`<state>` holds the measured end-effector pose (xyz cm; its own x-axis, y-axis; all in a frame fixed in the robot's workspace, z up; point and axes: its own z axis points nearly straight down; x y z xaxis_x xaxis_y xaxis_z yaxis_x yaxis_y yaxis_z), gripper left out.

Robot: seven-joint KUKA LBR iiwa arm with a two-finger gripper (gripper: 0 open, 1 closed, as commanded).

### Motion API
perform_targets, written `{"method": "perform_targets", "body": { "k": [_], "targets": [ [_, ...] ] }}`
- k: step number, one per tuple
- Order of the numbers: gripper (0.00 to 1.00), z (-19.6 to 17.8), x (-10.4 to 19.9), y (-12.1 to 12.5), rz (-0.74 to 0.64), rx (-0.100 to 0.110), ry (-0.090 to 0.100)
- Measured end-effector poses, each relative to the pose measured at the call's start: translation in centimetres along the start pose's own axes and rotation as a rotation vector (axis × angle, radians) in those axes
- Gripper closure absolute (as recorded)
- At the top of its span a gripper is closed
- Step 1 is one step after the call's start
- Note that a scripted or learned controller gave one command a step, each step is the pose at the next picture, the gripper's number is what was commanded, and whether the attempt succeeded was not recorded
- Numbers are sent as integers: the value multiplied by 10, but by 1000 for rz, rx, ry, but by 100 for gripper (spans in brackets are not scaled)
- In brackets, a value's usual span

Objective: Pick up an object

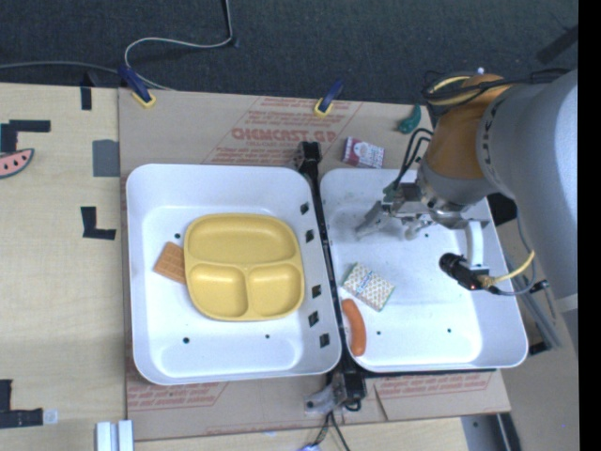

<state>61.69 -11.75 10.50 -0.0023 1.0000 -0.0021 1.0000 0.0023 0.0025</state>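
Patterned packet and orange sausage lie loose in the right bin.
The packet (368,287) sits just above the sausage (354,326); the gripper (380,216) hovers above them, its fingers spread and grasping nothing.

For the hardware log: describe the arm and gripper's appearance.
The arm is bulky, rounded and light grey, with an orange band above the wrist. Thin black and yellowish cables loop around the band and beside the wrist. The gripper is small, metallic grey, with slim fingers.
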Motion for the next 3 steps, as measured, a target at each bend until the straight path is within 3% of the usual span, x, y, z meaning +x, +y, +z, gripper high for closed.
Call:
{"method": "perform_targets", "body": {
  "k": [1, 2, 3],
  "targets": [
    [100, -9, 1, 0, -1, 1, 1],
    [0, -9, 1, 0, -1, 1, 1],
    [100, -18, 1, 0, -1, 2, 2]
  ]
}}
